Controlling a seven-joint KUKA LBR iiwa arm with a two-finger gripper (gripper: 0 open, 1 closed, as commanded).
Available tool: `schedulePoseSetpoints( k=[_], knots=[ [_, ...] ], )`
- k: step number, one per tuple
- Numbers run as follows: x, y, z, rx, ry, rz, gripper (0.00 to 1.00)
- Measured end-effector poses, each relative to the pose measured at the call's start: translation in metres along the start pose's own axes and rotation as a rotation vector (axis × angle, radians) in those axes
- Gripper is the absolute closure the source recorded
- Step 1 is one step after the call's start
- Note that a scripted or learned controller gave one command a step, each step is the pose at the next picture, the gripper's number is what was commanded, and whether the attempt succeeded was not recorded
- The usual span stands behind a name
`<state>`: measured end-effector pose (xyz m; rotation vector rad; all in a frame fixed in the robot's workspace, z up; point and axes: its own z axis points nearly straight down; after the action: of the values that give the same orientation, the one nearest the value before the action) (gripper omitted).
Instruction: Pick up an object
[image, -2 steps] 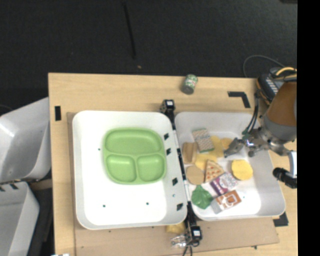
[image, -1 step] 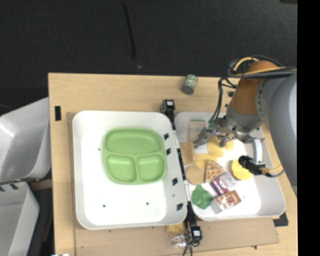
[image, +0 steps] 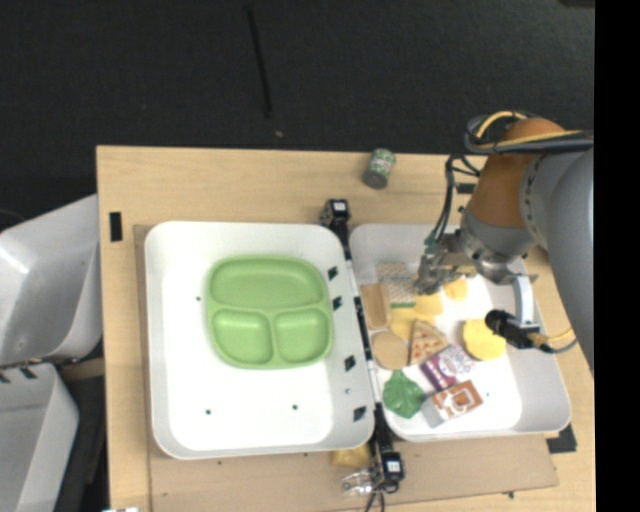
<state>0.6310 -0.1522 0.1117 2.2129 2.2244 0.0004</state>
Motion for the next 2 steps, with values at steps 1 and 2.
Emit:
schedulePoseSetpoints(
  k=[1,2],
  knots=[
    [0.020,-0.005,-0.018,0.003,-0.001,0.006,1.00],
    [0.138,0.011,-0.131,-0.012,0.006,-0.008,1.00]
  ],
)
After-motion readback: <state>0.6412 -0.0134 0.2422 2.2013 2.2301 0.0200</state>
